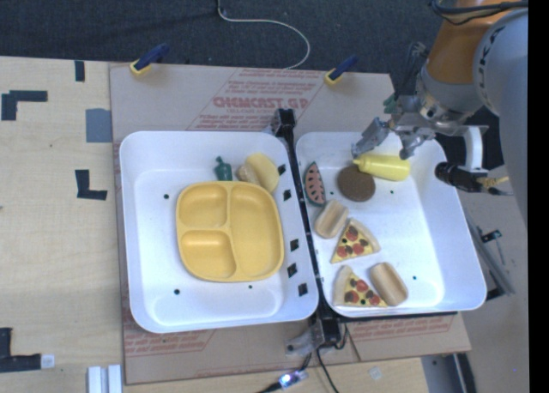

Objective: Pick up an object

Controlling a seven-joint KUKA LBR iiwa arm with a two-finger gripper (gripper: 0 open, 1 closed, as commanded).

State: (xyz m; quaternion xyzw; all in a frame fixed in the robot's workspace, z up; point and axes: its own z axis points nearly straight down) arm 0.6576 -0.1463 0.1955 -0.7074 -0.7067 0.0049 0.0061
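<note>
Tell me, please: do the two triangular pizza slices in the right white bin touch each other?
Apart. The camera view shows a strip of white bin floor between the upper pizza slice and the lower pizza slice.

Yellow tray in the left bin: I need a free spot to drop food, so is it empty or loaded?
Empty. All compartments of the tray show bare yellow plastic; the nearby toys lie beside it.

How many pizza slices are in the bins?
2, both in the right bin: one pizza slice near its middle, another pizza slice at its front edge.
</note>
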